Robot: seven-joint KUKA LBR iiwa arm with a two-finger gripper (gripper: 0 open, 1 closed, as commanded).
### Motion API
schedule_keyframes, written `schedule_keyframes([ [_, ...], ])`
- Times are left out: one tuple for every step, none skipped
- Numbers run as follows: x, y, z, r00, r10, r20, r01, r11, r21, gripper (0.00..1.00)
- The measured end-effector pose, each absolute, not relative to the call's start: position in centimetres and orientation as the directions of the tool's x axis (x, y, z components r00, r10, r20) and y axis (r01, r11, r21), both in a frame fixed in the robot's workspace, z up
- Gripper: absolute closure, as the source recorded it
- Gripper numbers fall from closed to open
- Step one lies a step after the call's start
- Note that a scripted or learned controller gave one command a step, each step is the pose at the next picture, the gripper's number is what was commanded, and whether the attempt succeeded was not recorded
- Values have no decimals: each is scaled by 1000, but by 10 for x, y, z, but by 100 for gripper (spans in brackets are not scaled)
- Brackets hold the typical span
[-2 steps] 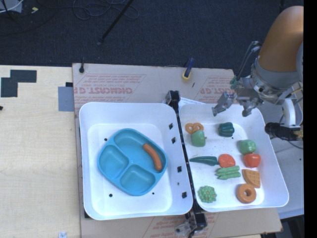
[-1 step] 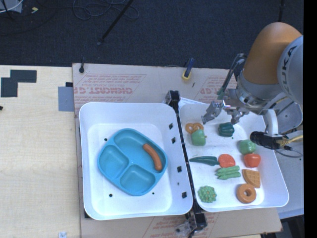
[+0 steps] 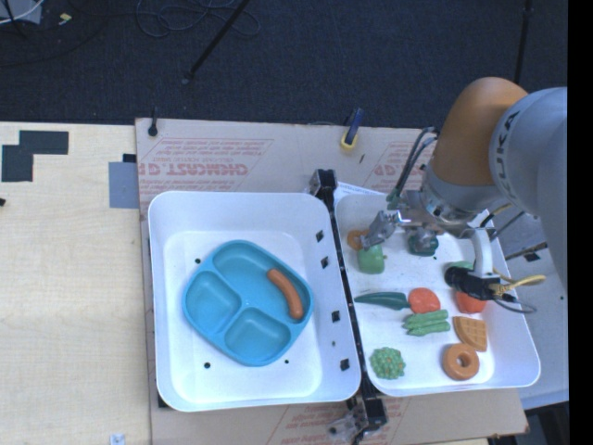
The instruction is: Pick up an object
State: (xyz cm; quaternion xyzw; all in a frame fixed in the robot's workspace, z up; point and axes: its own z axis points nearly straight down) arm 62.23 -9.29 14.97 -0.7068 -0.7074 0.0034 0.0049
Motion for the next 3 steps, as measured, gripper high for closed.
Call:
schedule_keyframes([
  [613,-93,87,0,1000,2,1000,0,-11,0],
  [612,-93,86,4,1000,2,1000,-4,-6,0],
  [612,-95,95,9,1000,2,1000,-9,-8,100],
])
